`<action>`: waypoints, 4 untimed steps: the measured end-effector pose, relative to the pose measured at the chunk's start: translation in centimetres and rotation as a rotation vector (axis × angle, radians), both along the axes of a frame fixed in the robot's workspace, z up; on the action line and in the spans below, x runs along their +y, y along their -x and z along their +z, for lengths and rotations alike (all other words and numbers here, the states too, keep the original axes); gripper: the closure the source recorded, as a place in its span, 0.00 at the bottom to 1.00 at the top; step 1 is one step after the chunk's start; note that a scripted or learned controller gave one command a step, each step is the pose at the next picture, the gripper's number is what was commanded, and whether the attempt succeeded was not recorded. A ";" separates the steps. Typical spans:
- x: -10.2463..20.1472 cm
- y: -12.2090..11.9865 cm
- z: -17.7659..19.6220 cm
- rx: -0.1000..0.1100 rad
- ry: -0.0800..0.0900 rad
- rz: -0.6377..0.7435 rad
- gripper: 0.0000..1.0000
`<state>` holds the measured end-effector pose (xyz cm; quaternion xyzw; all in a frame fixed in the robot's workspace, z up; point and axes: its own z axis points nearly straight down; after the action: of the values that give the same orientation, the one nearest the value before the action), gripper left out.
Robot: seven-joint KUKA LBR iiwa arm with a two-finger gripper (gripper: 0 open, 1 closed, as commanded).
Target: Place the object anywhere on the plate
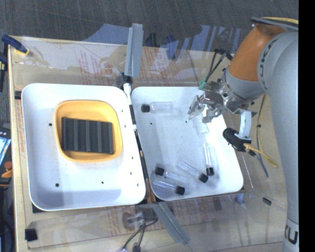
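Even overhead light, white bins (42, 190) bright, near blown out. Soft shadow along left bin's lower wall. Slight overall blur.

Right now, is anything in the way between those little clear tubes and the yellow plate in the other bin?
Only the bins' adjoining walls. The clear vials lie in the right bin; the plate sits in the left bin, with a dark ridged insert on it. The gripper hangs above the right bin.
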<state>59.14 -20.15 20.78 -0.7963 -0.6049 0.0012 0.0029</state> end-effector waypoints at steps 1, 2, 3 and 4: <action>7.0 1.3 1.5 0.000 0.000 0.283 1.00; 13.3 -2.5 1.1 -0.005 0.002 0.562 1.00; 17.7 -3.0 0.4 -0.003 -0.001 0.760 1.00; 17.7 -3.0 0.4 -0.003 0.000 0.759 0.00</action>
<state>62.19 -2.47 21.20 -0.5154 -0.8569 0.0010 0.0013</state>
